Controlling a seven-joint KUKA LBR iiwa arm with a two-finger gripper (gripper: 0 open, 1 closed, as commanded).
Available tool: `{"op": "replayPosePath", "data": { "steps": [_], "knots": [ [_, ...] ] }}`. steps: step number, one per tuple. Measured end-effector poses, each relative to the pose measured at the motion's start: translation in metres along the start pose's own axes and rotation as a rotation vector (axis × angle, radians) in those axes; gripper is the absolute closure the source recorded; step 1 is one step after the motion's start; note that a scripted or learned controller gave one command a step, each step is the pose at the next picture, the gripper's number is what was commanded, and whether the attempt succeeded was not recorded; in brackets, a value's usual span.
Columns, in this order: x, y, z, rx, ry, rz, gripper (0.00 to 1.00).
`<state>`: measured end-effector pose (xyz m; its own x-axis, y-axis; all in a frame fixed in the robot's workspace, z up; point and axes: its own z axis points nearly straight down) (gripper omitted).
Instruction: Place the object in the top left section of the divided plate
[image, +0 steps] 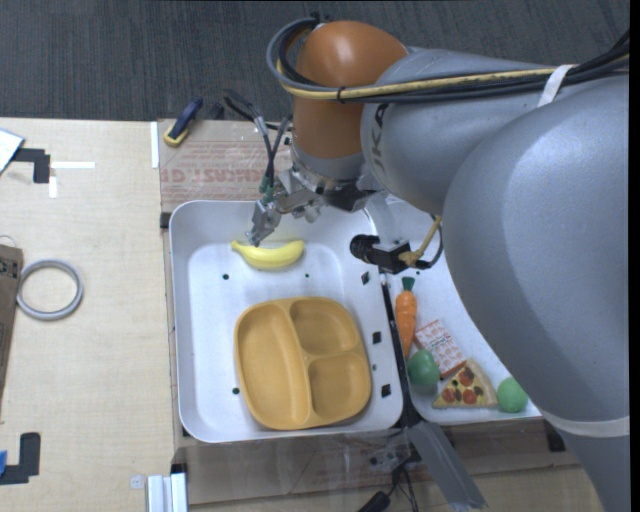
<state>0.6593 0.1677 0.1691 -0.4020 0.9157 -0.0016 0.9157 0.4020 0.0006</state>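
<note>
A yellow banana (268, 254) lies in the far part of the left bin (190, 330), just beyond the divided plate. The divided plate (275, 372) is orange-yellow with three sections and sits in the middle of that bin with nothing in it. My gripper (262, 226) hangs from the orange-banded wrist, pointing down at the banana's left end, right above it or touching it. The banana still rests on the bin floor.
The right bin (430, 295) holds a toy carrot (405, 310), a pizza slice (463, 388), green pieces (421, 369) and a small card (438, 342). The big grey arm covers much of that bin. A tape roll (47, 289) lies on the bench at left.
</note>
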Motion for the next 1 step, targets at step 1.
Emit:
{"op": "replayPosePath", "data": {
  "steps": [1],
  "knots": [
    [0.0196, 0.0091, -0.0375, -0.001, 0.0, -0.202, 0.0]
  ]
}}
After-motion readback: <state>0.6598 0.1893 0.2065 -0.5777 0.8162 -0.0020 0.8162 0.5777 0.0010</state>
